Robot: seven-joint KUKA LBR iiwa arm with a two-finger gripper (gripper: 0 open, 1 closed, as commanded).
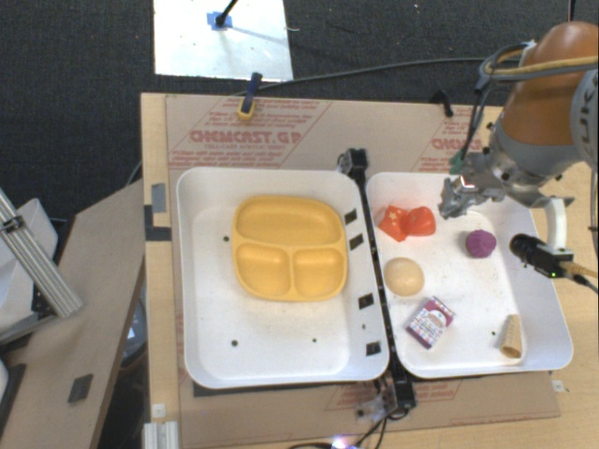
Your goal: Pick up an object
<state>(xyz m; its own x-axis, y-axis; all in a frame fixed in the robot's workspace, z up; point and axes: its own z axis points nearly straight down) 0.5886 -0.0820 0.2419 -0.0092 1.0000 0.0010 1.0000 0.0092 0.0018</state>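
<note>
Hovering over the far part of the right-hand bin [468, 296], the end effector [453, 200] is seen at the end of the grey arm with its orange band [562, 50], which enters from the right. Whether the end effector is open or closed cannot be told from this angle, and nothing is seen gripped in it.

Just beside it, toward the centre divider, a crumpled orange-red object [407, 222] lies on the bin floor. A purple ball [480, 243] rests near it on the other side, slightly nearer the camera. Further forward, a pale beige ball [404, 276] is found close to the divider. A small pink-and-white packet [430, 322] lies tilted just in front of that ball. A tan cone [511, 336] is placed near the front right corner, well apart from the packet.

The left-hand bin [211, 251] touches the right one along a seam fitted with black clips [363, 299]. In it a yellow divided plate [288, 248] is set flat, roughly centred.

Both bins are carried on a printed protective sheet [281, 131] laid over the tabletop [157, 297]. A yellow clip [247, 108] is seen at the sheet's far edge. Beyond it, a white sheet [243, 40] lies on dark flooring.
</note>
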